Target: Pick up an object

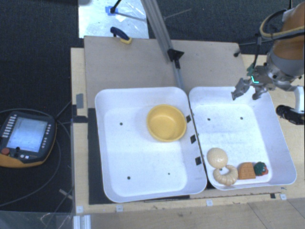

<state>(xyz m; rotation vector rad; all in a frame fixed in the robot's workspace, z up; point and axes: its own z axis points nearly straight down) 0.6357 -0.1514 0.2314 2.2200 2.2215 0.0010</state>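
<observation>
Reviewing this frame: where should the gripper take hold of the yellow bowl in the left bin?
Probably the round yellow bowl's rim, from straight above, one finger inside and one outside. It sits upright, open side up, and looks too wide to span whole.

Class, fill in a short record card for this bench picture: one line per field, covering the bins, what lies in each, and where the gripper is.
left bin: holds a yellow bowl, upright, near its upper right
right bin: three items clustered at its lower edge
items: cream egg-shaped object, beige ring, orange and green piece
gripper: above the right bin's upper right corner, fingers open, holding nothing
</observation>
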